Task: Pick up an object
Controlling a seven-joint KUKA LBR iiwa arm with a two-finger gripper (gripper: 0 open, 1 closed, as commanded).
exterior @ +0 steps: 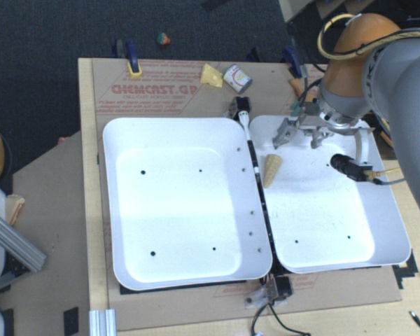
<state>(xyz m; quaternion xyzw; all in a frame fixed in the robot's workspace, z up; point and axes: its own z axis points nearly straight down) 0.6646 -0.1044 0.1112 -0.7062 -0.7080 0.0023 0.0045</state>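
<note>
Gripper [297, 139], fingers spread with nothing between them, is held above the far end of the right bin [378, 252], judged preparatory to a grasp; the tan cone [271, 169] is found nearby, against that bin's inner wall.

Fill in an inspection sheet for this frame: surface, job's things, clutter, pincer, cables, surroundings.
Surface: bench bearing left bin and right bin.
Job's things: cone in right bin, by its left wall.
Clutter: yellow wedge and small box behind the bins.
Pincer: open, above right bin's far end, holding nothing.
Cables: yellow loop at the wrist; wires at bench front.
Surroundings: dark carpet; small ball on it.
</note>
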